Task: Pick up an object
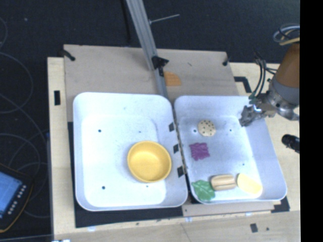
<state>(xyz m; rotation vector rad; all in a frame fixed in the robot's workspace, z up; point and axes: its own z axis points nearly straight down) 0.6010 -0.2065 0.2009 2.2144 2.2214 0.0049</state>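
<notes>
Two white bins side by side on a bench (pixel 126 69). Left bin (pixel 91 115) at 9 o'clock, right bin (pixel 262 150) at 3 o'clock, touching along the middle.

Grey arm (pixel 287 79) with an orange band, coming in from 3 o'clock, bent down toward the top right corner of the right bin. Gripper (pixel 247 116) low over that bin's rim at about 2 o'clock. Too small and dark to tell how far open the claw is. Nothing seen between the fingers.

Yellow bowl (pixel 149 161) in the left bin, down at 5 o'clock of that bin, open side up.

In the right bin: yellow round thing (pixel 250 184) at 5 o'clock, just beside a tan log-shaped block (pixel 223 182). Green leafy toy (pixel 203 189) at 7 o'clock, touching the tan block. Purple squashy piece (pixel 199 150) near the middle, a bit to the left. Small tan cookie with dots (pixel 206 128) at 11 o'clock, well apart from the gripper.
</notes>
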